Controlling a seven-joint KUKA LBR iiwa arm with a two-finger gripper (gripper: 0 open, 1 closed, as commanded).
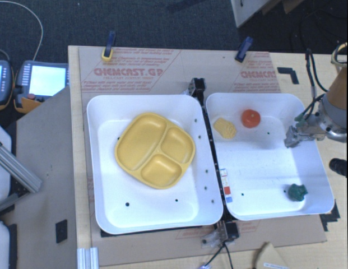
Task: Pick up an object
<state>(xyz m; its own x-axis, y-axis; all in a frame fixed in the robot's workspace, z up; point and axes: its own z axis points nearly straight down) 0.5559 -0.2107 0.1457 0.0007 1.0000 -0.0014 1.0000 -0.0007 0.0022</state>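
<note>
The right bin [263, 206] holds three small things: a red round object [251, 118] at the back, a pale yellow lumpy object [224, 128] to its left, and a dark green object [297, 192] near the front right corner. My gripper [294, 137] hangs over the right edge of this bin, to the right of the red object and well behind the green one. Nothing shows between its fingers.
The left bin [106, 206] carries a yellow divided plate [155, 149]. A black divider with clamps runs between the bins. Clamps sit at the back of the cardboard-covered bench, and screens stand off to the left.
</note>
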